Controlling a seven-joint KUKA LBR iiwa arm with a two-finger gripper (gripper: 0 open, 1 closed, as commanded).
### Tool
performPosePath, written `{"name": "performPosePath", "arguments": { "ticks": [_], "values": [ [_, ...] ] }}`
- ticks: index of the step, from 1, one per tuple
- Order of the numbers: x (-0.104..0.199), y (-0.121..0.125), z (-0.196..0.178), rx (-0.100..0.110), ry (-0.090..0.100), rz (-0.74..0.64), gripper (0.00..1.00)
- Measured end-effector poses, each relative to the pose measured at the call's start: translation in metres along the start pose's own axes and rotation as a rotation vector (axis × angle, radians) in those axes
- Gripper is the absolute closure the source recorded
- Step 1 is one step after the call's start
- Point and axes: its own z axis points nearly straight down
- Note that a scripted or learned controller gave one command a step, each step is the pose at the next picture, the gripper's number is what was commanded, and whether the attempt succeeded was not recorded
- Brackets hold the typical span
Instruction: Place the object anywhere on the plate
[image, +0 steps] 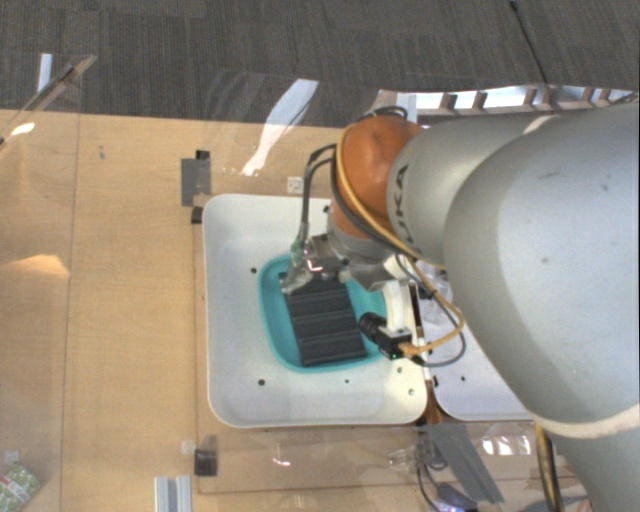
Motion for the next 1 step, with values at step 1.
{"name": "performPosePath", "arguments": {
  "ticks": [1],
  "values": [
    [0.0,0.0,0.0,0.0,0.0,0.0,0.0]
  ]
}}
